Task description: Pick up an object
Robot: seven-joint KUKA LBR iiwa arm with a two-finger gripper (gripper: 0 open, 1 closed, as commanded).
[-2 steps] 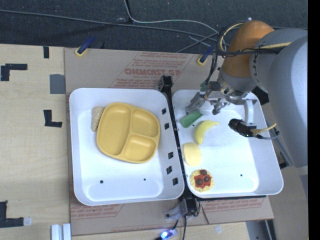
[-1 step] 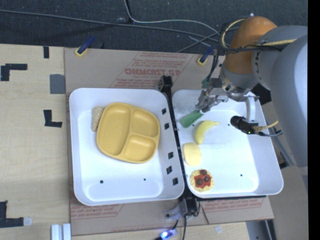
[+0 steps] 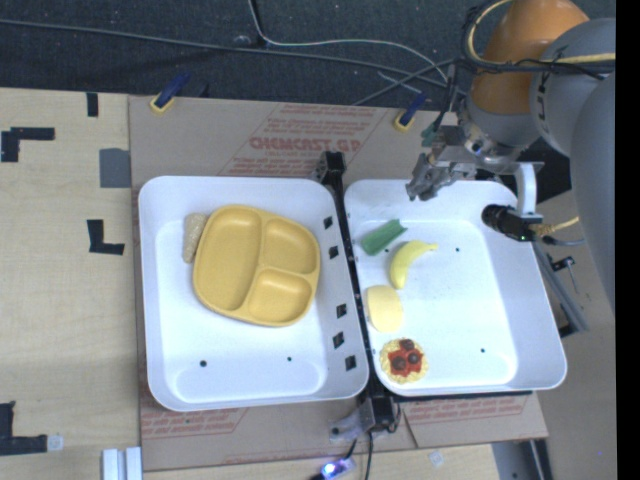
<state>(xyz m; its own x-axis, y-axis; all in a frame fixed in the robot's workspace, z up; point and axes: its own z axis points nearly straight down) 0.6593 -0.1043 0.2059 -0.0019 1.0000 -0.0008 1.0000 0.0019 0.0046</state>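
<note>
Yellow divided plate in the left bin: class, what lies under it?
A tan, bread-like piece pokes out from under the yellow plate's left edge; its remainder is covered.

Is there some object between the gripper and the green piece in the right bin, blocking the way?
Nothing visible blocks it. The gripper hangs over the far part of the right bin, and the green piece lies nearer and to its left, with bare white floor between. The banana lies past the green piece.

A brown cardboard sheet with red lettering (image 3: 300, 140) covers the pale wooden table (image 3: 60, 298). Two clips, blue and yellow (image 3: 170, 92), seemingly pin its far edge. Black cables (image 3: 330, 53) trail across the dark floor (image 3: 120, 8) beyond.
</note>
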